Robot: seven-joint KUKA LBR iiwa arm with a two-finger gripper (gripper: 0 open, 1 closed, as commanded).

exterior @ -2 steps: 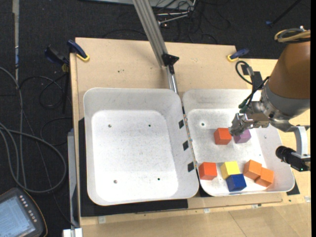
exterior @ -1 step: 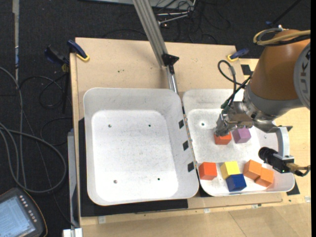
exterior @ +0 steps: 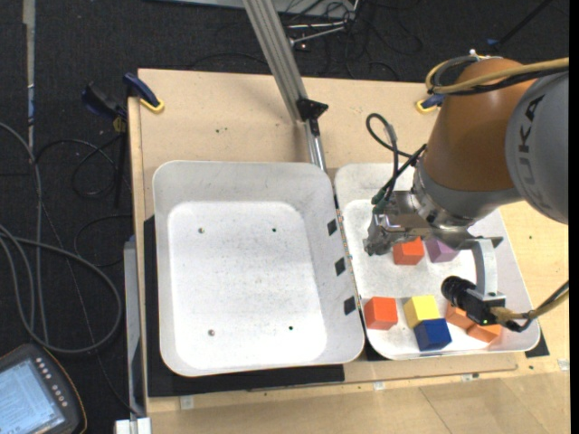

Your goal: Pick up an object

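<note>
You are looking at the arm (exterior: 488, 143) reaching in from three o'clock and hanging over the right bin (exterior: 357, 202). Its jaws (exterior: 387, 238) are sitting low by an orange block (exterior: 408, 252), just at that block's nine o'clock; whether they are open or closed, you cannot tell. A purple block (exterior: 441, 250) is lying at its three o'clock. Another orange block (exterior: 381, 312), a yellow block (exterior: 421, 309) and a blue block (exterior: 433, 334) are resting toward six o'clock. The left bin (exterior: 181, 188) is sitting alongside on the counter (exterior: 217, 116).

We read one marking: the letters "KU", running vertically on the grey casing of the arm (exterior: 543, 143) at the right edge; the rest is cut off.
</note>
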